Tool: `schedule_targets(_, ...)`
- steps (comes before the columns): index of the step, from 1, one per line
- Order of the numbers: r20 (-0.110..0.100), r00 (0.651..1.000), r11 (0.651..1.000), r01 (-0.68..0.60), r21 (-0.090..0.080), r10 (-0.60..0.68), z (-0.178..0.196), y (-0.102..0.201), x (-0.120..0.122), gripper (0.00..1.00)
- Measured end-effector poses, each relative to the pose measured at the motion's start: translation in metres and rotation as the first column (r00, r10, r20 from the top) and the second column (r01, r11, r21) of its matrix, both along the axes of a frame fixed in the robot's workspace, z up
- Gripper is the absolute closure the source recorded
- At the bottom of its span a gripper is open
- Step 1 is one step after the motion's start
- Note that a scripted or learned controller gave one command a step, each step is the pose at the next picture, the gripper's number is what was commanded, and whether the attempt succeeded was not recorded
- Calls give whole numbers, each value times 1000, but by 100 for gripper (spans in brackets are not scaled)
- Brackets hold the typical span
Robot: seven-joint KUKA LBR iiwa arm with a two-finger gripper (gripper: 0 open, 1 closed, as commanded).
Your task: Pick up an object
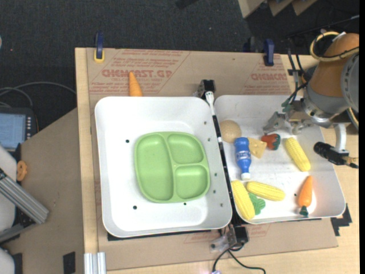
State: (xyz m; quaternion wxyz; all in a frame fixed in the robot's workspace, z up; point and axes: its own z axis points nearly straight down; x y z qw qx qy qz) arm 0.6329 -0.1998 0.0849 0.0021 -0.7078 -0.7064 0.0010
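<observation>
Cardboard-topped counter (171,67) with two white bins side by side. The arm (333,79) leans in from the right, its jaws (279,121) low over the far side of the right bin (336,201); can't tell if they're spread or pressed together. Left bin (114,153) holds a green divided plate (171,166). Right bin is crowded: three corn cobs (297,153) (265,190) (242,200), a blue bottle (243,156), a carrot (305,193), a red piece (271,141) just near of the jaws. Open floor at the bin's far-left corner.
</observation>
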Motion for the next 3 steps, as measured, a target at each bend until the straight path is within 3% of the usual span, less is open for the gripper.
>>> schedule_targets(1,-1,1000,1000,0,1,0,0,3,-54,0)
schedule_targets(2,6,1000,1000,0,-2,0,10,2,-51,100)
schedule_targets(3,5,1000,1000,0,-2,0,10,2,-51,0)
